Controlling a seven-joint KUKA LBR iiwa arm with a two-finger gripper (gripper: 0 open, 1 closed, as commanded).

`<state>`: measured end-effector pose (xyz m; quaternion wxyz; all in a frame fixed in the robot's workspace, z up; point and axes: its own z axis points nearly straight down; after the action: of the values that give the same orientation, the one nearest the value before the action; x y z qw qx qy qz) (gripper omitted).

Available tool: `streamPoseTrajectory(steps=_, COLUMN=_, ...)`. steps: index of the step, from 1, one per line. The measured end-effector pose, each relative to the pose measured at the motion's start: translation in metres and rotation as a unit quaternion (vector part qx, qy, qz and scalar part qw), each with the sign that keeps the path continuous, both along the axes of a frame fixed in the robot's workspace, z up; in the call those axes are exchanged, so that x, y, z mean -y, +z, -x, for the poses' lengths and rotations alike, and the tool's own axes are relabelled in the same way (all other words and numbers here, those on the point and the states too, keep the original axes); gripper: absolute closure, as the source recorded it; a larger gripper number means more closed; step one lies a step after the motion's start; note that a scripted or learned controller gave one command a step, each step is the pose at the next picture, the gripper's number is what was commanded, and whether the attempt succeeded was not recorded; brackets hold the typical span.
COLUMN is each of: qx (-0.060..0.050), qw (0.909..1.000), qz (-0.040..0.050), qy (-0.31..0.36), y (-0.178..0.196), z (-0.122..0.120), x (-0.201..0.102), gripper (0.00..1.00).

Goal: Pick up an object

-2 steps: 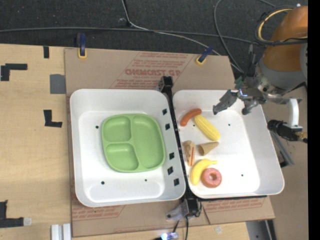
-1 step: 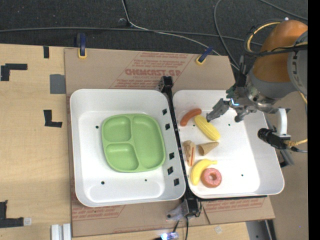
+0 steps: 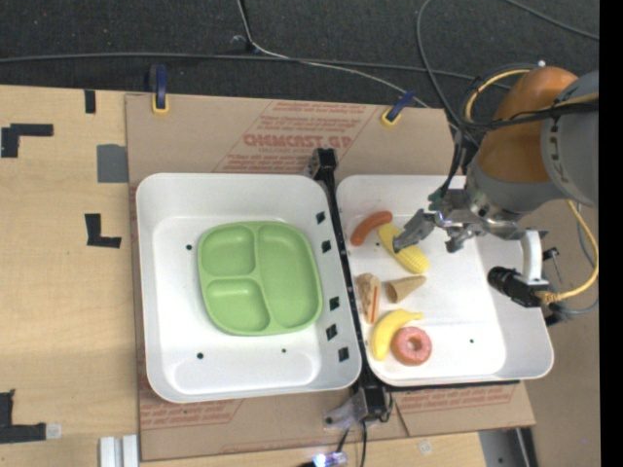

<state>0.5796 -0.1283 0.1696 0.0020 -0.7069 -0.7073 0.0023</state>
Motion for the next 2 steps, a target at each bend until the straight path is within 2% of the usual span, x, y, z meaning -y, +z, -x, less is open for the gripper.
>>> streamPoseTrajectory(steps=1, qx=-0.001, qw=1.0000, qz=-0.0002, qy=0.000, y=-0.064, z=-0.001, x=0.003, gripper=0.00)
streamPoseTrajectory(steps=2, qx=0.001, qw=1.0000, qz=-0.0003, qy=0.001, y=-0.050, z=-0.002, x=0.002, gripper=1.00)
